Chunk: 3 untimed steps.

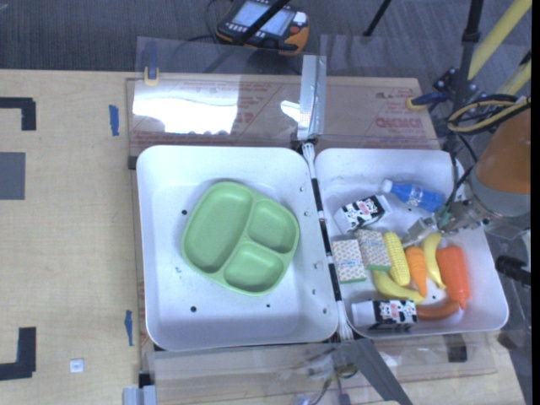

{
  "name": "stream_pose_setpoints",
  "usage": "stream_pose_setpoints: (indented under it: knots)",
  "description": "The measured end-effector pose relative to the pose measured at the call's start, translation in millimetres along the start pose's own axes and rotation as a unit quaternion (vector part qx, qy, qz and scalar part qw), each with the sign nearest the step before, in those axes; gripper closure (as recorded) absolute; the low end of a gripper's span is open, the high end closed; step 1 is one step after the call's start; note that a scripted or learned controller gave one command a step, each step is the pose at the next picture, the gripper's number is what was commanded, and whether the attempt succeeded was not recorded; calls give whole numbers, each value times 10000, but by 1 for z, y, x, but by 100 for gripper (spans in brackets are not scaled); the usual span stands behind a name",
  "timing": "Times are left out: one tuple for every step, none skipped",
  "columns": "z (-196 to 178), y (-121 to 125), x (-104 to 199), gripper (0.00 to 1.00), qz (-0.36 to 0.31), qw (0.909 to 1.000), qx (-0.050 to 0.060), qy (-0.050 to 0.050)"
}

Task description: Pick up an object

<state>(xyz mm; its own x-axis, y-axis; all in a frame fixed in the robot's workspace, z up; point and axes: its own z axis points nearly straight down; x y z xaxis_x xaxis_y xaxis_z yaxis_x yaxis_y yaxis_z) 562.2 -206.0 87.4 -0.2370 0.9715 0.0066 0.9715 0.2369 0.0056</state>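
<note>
- The KUKA arm [504, 163] is reaching in over the right bin [485, 310], its end effector [439, 220] hovering low above the clutter; whether it is clenched or released cannot be told.
- Just below the end effector, a corn cob [396, 257], bananas [432, 258] and a carrot [454, 272] are lying packed together.
- Beside it, toward the far rim, a blue bottle [412, 195] is resting; a cow-print milk carton [363, 212] is sitting further left.
- Two cracker packets [359, 255] are lying left of the corn cob.
- Well away to the left, a green divided plate [240, 236] is occupying the left bin [160, 226] on the table [59, 251].
</note>
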Motion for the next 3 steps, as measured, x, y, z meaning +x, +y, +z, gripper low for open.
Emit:
stream_pose_setpoints:
  knots:
    - [-11,1,-3,100,16,10000,-30,-41]
    - [0,6,-6,100,-244,9997,0,-49]
    - [-144,44,69,100,110,9999,17,-38]
